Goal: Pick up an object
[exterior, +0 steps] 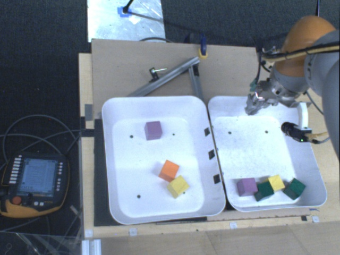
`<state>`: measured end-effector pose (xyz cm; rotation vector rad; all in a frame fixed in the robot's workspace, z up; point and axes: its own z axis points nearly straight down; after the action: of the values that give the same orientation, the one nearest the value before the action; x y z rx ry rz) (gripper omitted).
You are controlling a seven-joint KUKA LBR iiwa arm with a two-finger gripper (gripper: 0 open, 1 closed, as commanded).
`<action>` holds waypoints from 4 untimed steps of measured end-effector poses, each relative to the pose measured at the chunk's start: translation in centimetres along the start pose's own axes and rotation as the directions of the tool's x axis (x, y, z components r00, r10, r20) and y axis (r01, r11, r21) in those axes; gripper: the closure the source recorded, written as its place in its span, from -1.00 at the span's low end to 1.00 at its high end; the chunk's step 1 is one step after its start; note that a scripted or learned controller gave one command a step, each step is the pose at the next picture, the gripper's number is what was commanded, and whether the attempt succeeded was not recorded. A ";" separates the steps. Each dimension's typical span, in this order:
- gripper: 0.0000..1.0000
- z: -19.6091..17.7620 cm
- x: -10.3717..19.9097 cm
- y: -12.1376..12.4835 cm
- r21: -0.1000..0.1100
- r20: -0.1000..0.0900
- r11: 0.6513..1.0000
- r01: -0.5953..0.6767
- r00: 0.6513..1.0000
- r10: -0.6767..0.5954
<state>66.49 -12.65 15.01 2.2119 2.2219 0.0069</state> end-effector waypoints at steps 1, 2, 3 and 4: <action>1.00 -5.1 -0.1 -0.7 0.000 0.000 1.000 -0.002 1.000 0.002; 1.00 -9.4 -0.2 -0.5 0.000 0.000 1.000 0.000 1.000 0.000; 1.00 -8.7 5.8 -1.2 0.007 -0.004 1.000 0.006 1.000 -0.006; 1.00 -9.7 11.1 -2.4 0.007 -0.004 1.000 0.007 1.000 -0.007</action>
<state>63.92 -1.54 24.70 2.2099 2.2347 0.0043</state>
